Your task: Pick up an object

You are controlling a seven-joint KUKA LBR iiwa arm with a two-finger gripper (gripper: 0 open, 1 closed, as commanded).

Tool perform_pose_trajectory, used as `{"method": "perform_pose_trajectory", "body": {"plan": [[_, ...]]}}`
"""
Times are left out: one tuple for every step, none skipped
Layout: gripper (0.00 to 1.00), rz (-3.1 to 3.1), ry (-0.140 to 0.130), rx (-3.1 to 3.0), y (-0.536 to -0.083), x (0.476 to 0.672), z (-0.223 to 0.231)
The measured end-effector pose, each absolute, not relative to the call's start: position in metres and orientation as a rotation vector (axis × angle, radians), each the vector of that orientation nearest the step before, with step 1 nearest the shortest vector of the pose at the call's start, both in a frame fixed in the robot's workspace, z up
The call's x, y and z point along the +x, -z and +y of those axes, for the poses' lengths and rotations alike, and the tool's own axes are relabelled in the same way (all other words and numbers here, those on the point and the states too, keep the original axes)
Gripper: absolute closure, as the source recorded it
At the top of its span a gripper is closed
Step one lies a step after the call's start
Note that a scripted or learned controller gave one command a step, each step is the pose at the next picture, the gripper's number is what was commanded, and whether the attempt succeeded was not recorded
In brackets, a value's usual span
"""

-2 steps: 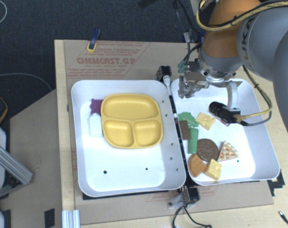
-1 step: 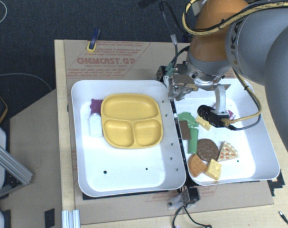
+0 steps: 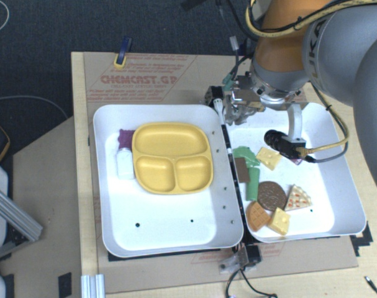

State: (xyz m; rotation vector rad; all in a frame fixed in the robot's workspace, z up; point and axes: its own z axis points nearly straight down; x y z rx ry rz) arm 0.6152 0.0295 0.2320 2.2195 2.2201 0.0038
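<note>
The right bin (image 3: 337, 216) holds several toy foods: a green piece (image 3: 246, 156), a brown bar (image 3: 241, 169), a pale yellow cracker (image 3: 269, 158), a dark round cookie (image 3: 271, 195), a pizza slice (image 3: 298, 198), a tan waffle cookie (image 3: 258, 215) and a cheese cube (image 3: 279, 221). My gripper (image 3: 236, 109) hangs below the orange band at the right bin's far left corner, close to the wall between the two bins. It sits beyond the food pile and apart from it. Nothing shows in its grasp.
The left bin (image 3: 157, 228) carries a yellow divided tray (image 3: 172, 156), with a purple object (image 3: 125, 138) and a small white bottle (image 3: 124, 164) at its left side. A black part on a yellow cable (image 3: 282, 143) hangs over the right bin near the cracker.
</note>
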Motion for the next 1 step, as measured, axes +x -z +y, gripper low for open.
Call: {"method": "perform_pose_trajectory", "body": {"plan": [[1.0, 2.222, 0.003, 2.225, -0.2335, 0.6013, 0.0287]]}}
